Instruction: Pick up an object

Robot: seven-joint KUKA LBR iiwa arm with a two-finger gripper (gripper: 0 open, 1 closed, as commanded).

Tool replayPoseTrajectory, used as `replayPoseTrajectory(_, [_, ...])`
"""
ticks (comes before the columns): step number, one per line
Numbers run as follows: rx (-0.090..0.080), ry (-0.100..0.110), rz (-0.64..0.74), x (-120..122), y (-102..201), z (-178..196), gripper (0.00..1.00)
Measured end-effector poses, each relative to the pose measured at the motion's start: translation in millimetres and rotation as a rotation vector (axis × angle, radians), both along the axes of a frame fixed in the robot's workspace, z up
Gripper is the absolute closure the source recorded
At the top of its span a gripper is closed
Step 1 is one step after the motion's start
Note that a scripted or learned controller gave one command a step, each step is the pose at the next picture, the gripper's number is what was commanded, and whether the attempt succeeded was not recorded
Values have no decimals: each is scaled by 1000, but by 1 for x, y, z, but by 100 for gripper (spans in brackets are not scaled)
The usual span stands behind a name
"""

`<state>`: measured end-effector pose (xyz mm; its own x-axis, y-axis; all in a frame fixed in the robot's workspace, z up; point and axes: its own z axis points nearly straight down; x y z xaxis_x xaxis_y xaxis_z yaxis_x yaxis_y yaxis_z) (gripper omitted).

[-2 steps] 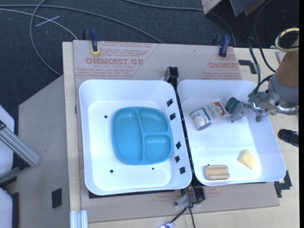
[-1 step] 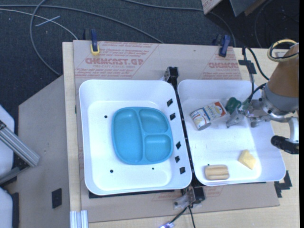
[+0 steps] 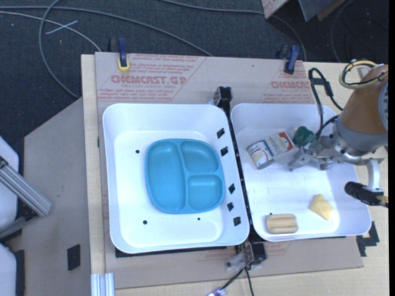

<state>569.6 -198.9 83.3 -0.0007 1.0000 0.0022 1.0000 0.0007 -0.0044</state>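
Objects for picking lay in the right-hand shallow white bin (image 3: 352,230): a small silver-and-white can with a printed label (image 3: 261,153) on its side near the bin's upper left, a white packet with red and yellow print (image 3: 281,143) touching the can's right end, a dark green lumpy item (image 3: 302,135) just right of the packet, a tan bread-roll-shaped piece (image 3: 281,224) near the front rim, and a pale yellow wedge like a chunk of cheese (image 3: 321,207) to the right of the roll. The grey arm with its orange band (image 3: 364,113) reached in from the right, and its metal two-finger gripper (image 3: 301,160) sat low over the bin floor, just below the green item and right of the packet. Whether its fingers were apart or together could not be told from this angle, and nothing was seen between them. In the left-hand shallow white bin (image 3: 117,165) rested a light blue plastic plate with three compartments (image 3: 185,175), roughly centred. Both bins stood side by side on a cardboard-covered bench (image 3: 154,79) printed with red lettering, held at the back by blue clamps (image 3: 122,53). Loose cables (image 3: 62,23) lay on the dark floor beyond.
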Motion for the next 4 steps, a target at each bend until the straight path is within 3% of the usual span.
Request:
replayPoseTrajectory(1, [-1, -4, 0, 1, 0, 13, 100])
replayPoseTrajectory(4, [-5, -11, 0, -6, -18, 162, 100])
